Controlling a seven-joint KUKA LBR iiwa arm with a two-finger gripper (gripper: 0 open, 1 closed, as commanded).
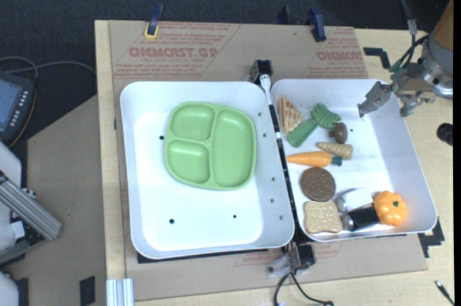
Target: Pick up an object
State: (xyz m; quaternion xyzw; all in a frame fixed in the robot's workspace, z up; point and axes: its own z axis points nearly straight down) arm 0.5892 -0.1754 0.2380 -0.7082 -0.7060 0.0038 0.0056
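1. Two white bins: the left bin [140,153] and the right bin [410,153], side by side.
2. One green divided plate [211,146], with three compartments, in the left bin.
3. One carrot [310,158] in the right bin.
4. One orange pumpkin-shaped toy [391,207].
5. One round brown cookie [318,183].
6. One slice of toast [322,217].
7. One striped sandwich wedge [289,113].
8. One green leafy piece [314,122].
9. One small brown lump [338,131].
10. One pale beige piece [336,149].
11. One black-and-white object [358,211], kind unclear.
12. Two blue clamps [153,22] [316,24] at the board's far edge.
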